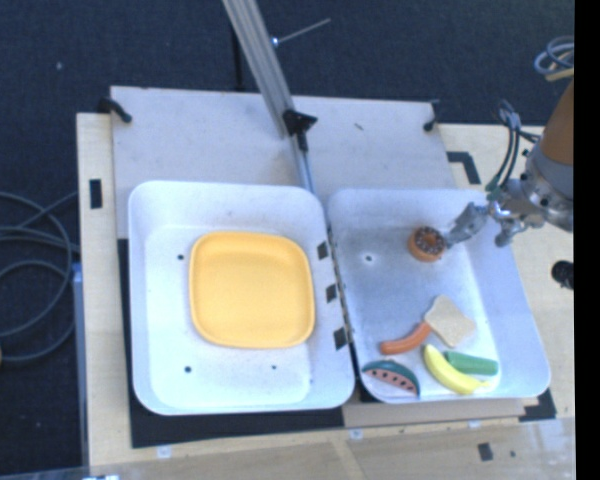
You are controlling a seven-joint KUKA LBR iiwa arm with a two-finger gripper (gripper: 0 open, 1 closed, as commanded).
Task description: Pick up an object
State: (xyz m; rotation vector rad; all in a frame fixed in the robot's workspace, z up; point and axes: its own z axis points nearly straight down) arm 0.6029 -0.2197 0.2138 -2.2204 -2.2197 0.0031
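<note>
The right bin (pixel 380 218) holds several toy foods. A small round brown piece (pixel 426 243) lies near its far right side. Toward the near right corner lie a tan bread slice (pixel 450 320), an orange sausage (pixel 405 341), a yellow banana (pixel 446 371), a green piece (pixel 472 364) and a watermelon slice (pixel 392 376). My gripper (pixel 485 228) hangs over the bin's right rim, just right of the brown piece. It is open with nothing between its fingers, and one fingertip (pixel 465 223) points at that piece.
A yellow square plate (pixel 251 288) lies in the left bin (pixel 150 268). A grey metal pole (pixel 265 58) slants up from the far end of the divider between the bins. Cables lie on the floor at the left.
</note>
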